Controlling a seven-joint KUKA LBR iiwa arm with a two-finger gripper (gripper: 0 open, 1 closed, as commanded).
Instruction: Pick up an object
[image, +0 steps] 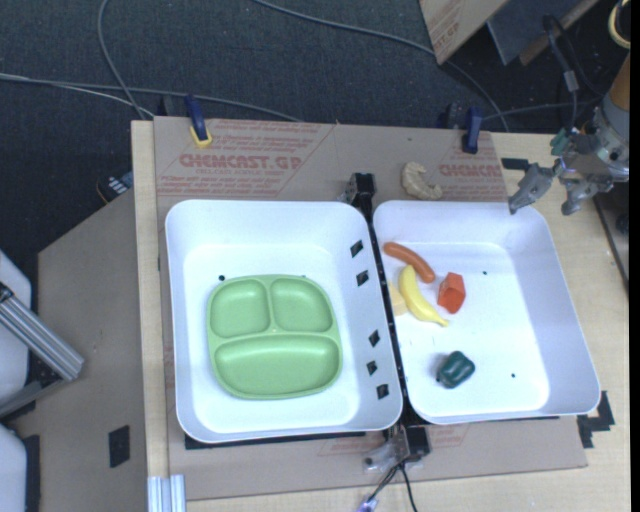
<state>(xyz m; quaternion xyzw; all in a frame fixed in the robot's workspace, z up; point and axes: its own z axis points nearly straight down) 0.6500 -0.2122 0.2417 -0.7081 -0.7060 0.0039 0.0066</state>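
Dark carpet crossed by cables surrounds a cardboard-covered tabletop (260, 160) on which two shallow white bins are set side by side. In the left bin (190, 240) a green compartment plate (273, 335) is shown lying flat. In the right bin (540, 330) four small items are gathered toward the divider side: an orange sausage-shaped piece (411, 260), a yellow banana (418, 300) just below it and touching or nearly touching it, a red piece (452, 291) just beside the banana, and a dark green pepper-like item (455, 369) lying apart, nearer the front wall. A beige lump (421, 180) is seen on the cardboard beyond the bins, outside both. The pincer (548, 192) is held above the far right corner of the right bin, well apart from every item, with two fingers (524, 192) seen spread and nothing between them. No object has yet been picked, so the step in hand is judged to be the approach and choice of target. The green item is judged the easier target, since free space is left around it on all sides, whereas the banana, sausage piece and red piece are crowded, and a finger could be blocked or a neighbour nudged. A good grasp would be made by centring the pincer over the chosen item, aligning the fingers across its narrower width, and descending fully before closure, so that the rounded, probably slippery surface is not squeezed out sideways. Clearance from the bin wall should be kept during descent.
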